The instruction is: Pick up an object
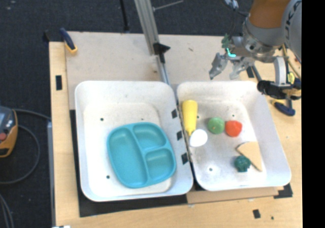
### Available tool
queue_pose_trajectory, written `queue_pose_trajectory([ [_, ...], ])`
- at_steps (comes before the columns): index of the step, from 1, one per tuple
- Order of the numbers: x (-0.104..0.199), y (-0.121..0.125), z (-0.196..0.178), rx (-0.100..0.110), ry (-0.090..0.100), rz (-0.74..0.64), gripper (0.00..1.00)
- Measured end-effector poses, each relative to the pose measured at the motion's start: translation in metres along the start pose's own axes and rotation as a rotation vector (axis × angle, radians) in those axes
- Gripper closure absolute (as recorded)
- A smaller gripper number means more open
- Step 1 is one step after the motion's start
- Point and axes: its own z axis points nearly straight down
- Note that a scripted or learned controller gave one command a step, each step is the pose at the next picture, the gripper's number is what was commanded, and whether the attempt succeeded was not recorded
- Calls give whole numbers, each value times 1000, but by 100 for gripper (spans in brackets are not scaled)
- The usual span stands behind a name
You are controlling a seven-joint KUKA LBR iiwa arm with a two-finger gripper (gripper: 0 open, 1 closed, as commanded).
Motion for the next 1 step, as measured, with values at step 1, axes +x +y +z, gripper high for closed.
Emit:
queue_pose_trajectory([
  [1,0,1,-2,-3,-1,-1,0],
])
